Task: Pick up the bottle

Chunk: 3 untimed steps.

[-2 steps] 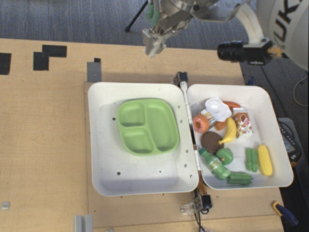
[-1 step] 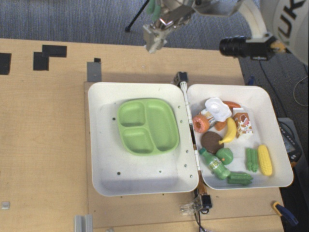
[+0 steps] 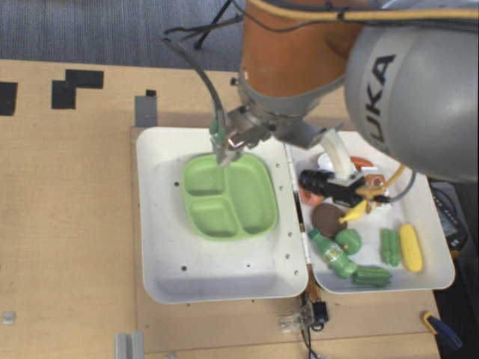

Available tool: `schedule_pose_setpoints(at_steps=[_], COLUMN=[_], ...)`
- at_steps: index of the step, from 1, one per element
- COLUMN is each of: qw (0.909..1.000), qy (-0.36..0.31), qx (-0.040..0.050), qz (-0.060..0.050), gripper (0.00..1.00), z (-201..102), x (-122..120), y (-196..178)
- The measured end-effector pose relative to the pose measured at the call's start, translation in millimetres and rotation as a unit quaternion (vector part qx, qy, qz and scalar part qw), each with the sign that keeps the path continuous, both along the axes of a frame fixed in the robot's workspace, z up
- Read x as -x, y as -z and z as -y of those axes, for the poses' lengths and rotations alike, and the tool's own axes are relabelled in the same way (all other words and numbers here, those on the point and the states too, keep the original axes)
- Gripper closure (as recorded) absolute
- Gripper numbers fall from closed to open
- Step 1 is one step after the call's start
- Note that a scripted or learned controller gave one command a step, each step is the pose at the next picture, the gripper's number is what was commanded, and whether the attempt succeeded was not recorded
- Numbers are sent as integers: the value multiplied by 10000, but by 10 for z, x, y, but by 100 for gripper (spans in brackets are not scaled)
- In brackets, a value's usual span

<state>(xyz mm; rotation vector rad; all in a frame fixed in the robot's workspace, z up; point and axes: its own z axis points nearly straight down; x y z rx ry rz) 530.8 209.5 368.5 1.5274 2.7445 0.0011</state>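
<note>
1. You are looking at the gripper (image 3: 223,154) hanging low over the green divided plate (image 3: 232,200), at the plate's far edge, inside the bin on the view's left (image 3: 161,223).
2. You cannot tell how far the gripper is standing open, because the wrist is blocking the line of sight. Nothing is showing in its grasp.
3. The green bottle (image 3: 334,256) is lying on its side in the bin on the view's right (image 3: 443,274), near that bin's front left corner, close to the divider between the bins.
4. The bottle is sitting well apart from the gripper, across the divider and nearer to the camera.
5. Things are crowding the bottle: a brown round piece (image 3: 326,217) just behind it, a green round piece (image 3: 349,239) touching or just beside it, and a green pod-like toy (image 3: 372,277) at its lower end. A corn cob (image 3: 410,247) is lying farther to the right.
6. Judging from this, you are at the reaching step, and the pick is not yet begun.
7. The next move is calling for the gripper to rise clear of the plate, cross the divider, line up across the bottle's narrow width, and come down without catching the neighbours.
</note>
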Motion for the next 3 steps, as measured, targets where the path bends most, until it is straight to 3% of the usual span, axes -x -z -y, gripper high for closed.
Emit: schedule_pose_setpoints(at_steps=[1,2,3], qw=[9986,9989,9999], qy=[-535,-478,171], qx=[0,-1,-7], qz=[-4,-4,15], gripper=[100,100,100], z=[26,-175,-162], x=[443,442,435], y=[1106,1668,860])
